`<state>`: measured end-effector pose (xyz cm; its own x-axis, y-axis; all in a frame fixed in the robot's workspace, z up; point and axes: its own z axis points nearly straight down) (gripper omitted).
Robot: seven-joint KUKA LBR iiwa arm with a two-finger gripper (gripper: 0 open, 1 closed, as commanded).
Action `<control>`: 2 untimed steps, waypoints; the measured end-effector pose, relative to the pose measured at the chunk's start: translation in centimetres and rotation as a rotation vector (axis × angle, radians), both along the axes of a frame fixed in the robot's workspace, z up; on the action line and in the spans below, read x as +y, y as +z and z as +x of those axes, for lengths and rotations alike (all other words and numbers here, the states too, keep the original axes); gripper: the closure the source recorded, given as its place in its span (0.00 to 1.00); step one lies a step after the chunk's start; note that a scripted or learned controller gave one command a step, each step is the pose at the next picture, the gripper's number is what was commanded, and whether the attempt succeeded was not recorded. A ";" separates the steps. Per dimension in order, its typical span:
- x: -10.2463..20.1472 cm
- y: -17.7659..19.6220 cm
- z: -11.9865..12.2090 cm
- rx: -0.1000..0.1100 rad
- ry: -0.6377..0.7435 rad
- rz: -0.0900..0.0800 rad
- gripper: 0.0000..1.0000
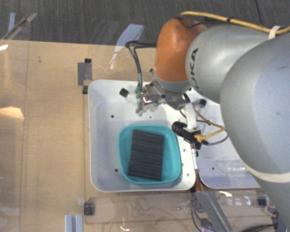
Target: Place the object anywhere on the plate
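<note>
Object [146, 154], a dark ribbed slab lying flat on the teal plate [172, 149], looks stiff and light (take it across its short width); gripper [144, 99] spread unreadable.

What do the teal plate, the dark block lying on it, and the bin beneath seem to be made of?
Teal plate: probably plastic, smooth, uniform colour with a soft sheen.
Dark block: matt, ribbed grey-black; perhaps rubber or foam, uncertain.
White bin: likely moulded plastic, glossy, with rounded corners.

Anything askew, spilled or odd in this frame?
Nothing stands out. The dark ribbed rectangular block lies flat inside the turquoise square plate, slightly rotated against its edges, in the left white bin. No spill or damage shows.
</note>
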<state>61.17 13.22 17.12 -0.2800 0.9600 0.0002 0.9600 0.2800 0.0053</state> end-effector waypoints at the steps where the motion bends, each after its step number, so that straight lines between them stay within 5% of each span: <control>1: 3.9 14.5 1.3 -0.007 0.111 0.000 1.00; 2: 9.6 4.8 -1.1 0.002 0.101 0.000 1.00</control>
<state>60.06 22.85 21.89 -0.3753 0.9269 0.0007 0.9269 0.3753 0.0029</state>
